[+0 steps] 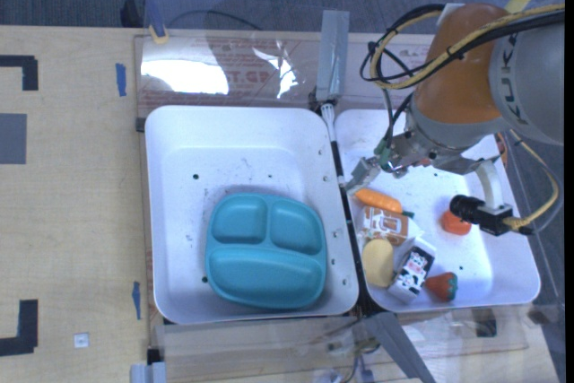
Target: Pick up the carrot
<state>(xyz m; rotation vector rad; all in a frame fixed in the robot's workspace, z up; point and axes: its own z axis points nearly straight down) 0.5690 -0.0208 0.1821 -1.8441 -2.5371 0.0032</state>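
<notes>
At the near edge of the right bin [516,278] lies a loose cluster of toys: a red strawberry-like piece with a green top [441,285], a small black-and-white carton [413,270] and a pale yellow rounded lump [378,261]. These three lie close together, the carton against the lump. In the left bin [170,193] a teal divided plate [266,252] of smooth moulded plastic with three shallow compartments sits toward the near edge.

Just beyond the cluster is a flat orange-and-white printed packet [381,221], and touching its far side lies the carrot [378,199], a short, glossy orange cone beside the wall that divides the bins. A small red-orange round piece [456,222] rests toward the right edge, partly under a black fitting on the arm.

The task looks barely begun in its grasping part: the carrot rests on the bin floor, unheld. The tool [369,168] hangs just past the carrot's far end, close to the dividing wall, and its metal fingers appear parted with nothing between them. What is left, by my reading, is to come down over the carrot, close, and lift.

Farther back, the grey arm with its orange band [457,81] and looping yellow cables fills the far right corner, and clear sheeting lies on the wooden tabletop [63,193].
</notes>
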